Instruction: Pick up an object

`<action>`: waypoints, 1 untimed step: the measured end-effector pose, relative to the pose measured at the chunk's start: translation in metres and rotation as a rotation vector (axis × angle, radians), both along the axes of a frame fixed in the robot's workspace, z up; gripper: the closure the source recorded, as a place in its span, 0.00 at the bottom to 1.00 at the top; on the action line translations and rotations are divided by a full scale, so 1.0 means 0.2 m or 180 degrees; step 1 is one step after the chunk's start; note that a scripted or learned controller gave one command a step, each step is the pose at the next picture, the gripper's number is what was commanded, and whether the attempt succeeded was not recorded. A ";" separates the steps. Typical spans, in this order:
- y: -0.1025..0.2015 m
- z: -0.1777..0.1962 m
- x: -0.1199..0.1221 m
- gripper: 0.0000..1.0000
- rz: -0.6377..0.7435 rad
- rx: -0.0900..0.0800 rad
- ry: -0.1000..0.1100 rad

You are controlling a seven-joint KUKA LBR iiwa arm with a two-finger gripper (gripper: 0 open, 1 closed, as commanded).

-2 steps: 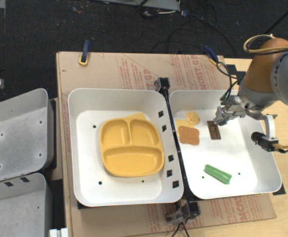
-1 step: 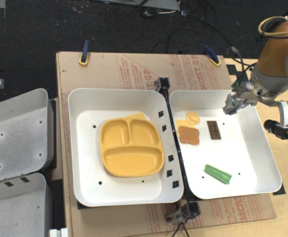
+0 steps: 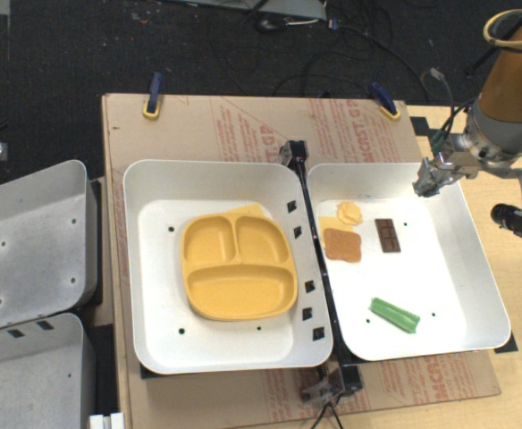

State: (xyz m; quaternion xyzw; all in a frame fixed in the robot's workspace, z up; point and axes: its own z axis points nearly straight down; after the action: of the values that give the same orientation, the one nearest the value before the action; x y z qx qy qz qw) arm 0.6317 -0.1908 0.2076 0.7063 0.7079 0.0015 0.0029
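The gripper (image 3: 429, 182) hangs over the far right corner of the right bin (image 3: 475, 266), at the end of the grey arm (image 3: 511, 88) with its orange band, which comes in from the right edge of the view. How far the tool is open cannot be told, since its tip is small and blurred against the bin's rim, and nothing can be seen held in it. Nearest to it, down and to the left on the bin floor, lies a small dark brown rectangular block (image 3: 387, 235). Further left of that sits a small pale yellow piece (image 3: 349, 212), and just below it, touching or nearly touching, a flat tan-brown square like a slice of toast (image 3: 342, 245). Well below the gripper, toward the near side of the same bin, a green oblong object (image 3: 395, 315) lies at a slant, apart from the other three. Beyond the divider between the bins, far to the gripper's left, the left bin (image 3: 145, 239) holds a yellow compartment tray (image 3: 239, 266) with two small sections at the far side and one large section at the near side. Both bins rest on a cardboard sheet (image 3: 216, 123) held by two clamps (image 3: 153, 96) at its far edge.
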 end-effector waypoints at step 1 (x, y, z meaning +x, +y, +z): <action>0.28 0.06 -0.05 1.00 0.0018 0.0013 0.0016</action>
State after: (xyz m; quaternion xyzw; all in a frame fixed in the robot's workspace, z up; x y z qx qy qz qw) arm 0.6214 -0.1343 0.2205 0.7044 0.7098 0.0012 -0.0003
